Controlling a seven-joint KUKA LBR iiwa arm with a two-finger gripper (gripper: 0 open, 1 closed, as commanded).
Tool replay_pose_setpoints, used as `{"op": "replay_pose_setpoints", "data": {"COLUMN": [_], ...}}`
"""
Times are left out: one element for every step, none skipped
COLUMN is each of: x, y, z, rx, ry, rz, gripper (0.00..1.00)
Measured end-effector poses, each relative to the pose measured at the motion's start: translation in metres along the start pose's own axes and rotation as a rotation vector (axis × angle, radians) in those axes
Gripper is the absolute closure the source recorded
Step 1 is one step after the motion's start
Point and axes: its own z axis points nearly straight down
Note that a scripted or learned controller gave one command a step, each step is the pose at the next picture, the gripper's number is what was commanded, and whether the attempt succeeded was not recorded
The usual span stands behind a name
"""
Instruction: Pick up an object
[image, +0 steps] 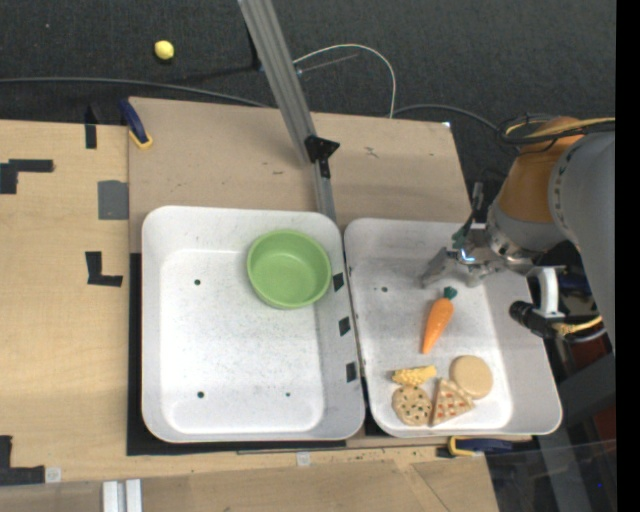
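Speckled white bins — gripper (457, 268) splayed open, empty, above tapered orange carrot (437, 322); round green bowl (289, 268) left.

The left bin (170, 400) is mostly bare floor, with a green bowl (289, 268) near its back right corner. The right bin (395, 260) is bare at its back left; a carrot (437, 322) lies mid-bin, and toy foods (440, 392) (tightly clustered) crowd the front.

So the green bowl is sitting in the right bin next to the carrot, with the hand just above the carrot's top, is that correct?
Not quite: the camera view shows the green bowl in the left bin, not the right bin. The rest holds: the carrot lies in the right bin, with the hand just above its top.
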Motion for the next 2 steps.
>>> {"op": "replay_pose_setpoints", "data": {"x": [0.0, 0.0], "y": [0.001, 0.0], "z": [-0.012, -0.076], "rx": [-0.001, -0.008], "ry": [0.0, -0.001], "rz": [-0.001, 0.001], "gripper": [1.0, 1.0]}}
